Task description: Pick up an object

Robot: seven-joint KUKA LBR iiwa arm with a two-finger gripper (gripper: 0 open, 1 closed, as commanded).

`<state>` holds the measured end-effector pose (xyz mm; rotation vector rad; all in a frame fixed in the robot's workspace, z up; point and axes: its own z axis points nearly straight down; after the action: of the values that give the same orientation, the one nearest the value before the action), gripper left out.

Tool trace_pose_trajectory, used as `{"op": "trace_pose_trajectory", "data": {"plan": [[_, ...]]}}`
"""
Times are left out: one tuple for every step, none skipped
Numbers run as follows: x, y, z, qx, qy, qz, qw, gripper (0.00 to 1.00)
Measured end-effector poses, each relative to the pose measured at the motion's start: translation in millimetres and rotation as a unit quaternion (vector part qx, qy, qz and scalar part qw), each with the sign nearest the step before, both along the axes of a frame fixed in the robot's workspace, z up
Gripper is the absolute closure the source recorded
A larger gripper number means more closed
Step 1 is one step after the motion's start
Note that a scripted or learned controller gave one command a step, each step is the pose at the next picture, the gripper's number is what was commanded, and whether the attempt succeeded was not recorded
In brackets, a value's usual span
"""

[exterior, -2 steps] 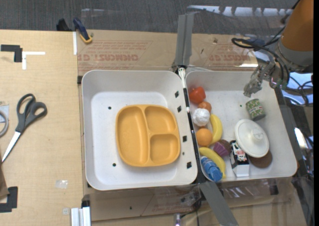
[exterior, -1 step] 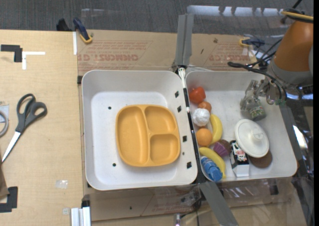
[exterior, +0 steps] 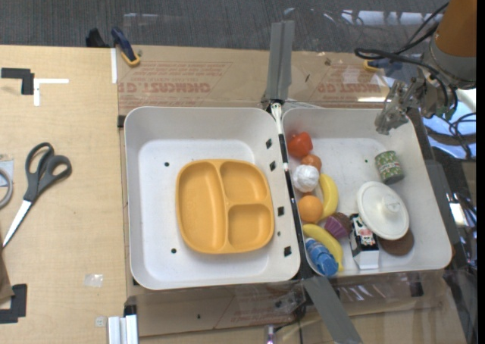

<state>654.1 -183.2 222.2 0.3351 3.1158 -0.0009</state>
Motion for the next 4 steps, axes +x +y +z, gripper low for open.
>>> {"op": "trace_pose_trajectory", "data": {"plan": [[-45.8,-28.7,-93.1,-0.0005,0.002,0.192,0.9814,1.00],[-3.0,-10.3,-128.1,0.0002,0.000,0.013,0.9999,1.00],[-31.0,-39.2,-68.4,0.0000,0.001,-0.025,0.9997,1.00],[-27.5,-20.0,-73.0,0.0007,0.002,-0.118,0.9930,1.00]]}}
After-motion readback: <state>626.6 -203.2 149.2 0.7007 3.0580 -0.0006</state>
